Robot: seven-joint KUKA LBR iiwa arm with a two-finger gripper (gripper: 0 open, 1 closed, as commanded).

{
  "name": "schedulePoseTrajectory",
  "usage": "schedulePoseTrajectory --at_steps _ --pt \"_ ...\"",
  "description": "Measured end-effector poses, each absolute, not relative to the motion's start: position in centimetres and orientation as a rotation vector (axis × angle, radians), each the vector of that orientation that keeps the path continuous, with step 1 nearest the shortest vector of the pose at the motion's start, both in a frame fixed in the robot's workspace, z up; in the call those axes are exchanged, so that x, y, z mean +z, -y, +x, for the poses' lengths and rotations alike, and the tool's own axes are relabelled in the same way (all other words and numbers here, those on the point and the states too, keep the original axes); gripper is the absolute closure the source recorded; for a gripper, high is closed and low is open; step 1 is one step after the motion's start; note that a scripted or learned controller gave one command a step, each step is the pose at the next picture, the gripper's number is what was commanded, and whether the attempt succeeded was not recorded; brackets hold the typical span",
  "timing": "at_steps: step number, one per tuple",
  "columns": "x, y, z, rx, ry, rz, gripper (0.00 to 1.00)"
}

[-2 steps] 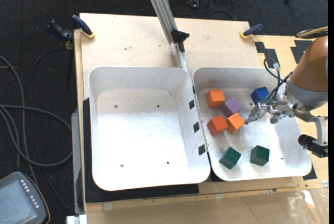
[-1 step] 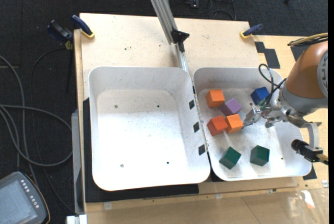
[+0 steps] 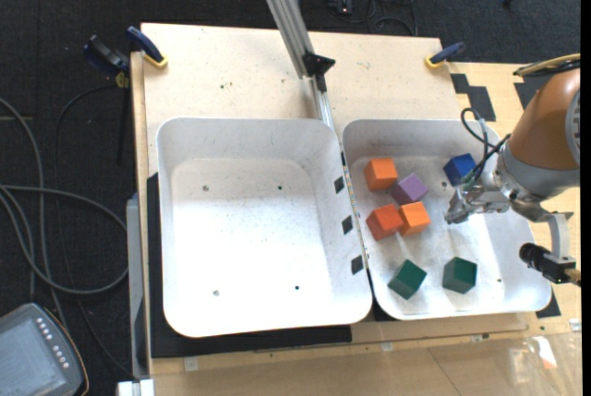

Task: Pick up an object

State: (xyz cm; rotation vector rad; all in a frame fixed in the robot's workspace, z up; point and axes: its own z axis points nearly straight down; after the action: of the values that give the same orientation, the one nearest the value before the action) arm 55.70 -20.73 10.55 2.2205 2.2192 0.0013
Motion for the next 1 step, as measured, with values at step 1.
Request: schedulePoseTrajectory --at_steps 1 --pt "15.31 21.66 56.00 0.003 -2.216 2.219 1.00"
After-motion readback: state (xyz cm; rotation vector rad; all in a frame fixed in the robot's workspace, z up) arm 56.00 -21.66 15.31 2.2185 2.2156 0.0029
